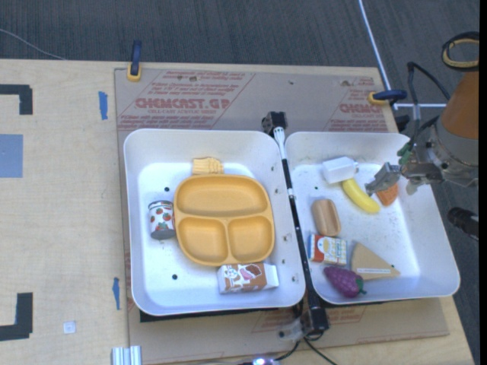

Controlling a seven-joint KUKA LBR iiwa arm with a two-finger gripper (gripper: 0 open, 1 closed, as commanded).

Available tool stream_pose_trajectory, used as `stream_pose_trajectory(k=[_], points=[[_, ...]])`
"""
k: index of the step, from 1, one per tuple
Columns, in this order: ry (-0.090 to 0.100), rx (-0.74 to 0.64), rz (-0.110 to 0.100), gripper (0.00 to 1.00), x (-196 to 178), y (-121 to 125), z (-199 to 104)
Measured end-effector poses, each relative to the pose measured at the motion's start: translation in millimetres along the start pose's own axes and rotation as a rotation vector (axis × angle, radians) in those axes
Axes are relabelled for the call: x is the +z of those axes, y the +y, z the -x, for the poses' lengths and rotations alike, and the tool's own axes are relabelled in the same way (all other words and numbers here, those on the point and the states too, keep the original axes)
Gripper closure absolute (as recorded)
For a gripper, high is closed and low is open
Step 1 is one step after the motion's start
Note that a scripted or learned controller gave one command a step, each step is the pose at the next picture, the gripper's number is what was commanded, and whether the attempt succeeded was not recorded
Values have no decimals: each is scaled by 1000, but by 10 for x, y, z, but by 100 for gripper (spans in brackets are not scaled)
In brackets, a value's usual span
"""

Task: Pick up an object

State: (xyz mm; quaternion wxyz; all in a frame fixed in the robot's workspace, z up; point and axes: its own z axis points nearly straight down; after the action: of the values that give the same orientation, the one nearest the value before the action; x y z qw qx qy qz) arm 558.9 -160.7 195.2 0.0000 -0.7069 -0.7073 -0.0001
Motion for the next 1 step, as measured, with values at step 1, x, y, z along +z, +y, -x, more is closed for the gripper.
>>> stream_pose_trajectory(k=[1], points=[[1, 0, -3, 0, 809, 59, -84]])
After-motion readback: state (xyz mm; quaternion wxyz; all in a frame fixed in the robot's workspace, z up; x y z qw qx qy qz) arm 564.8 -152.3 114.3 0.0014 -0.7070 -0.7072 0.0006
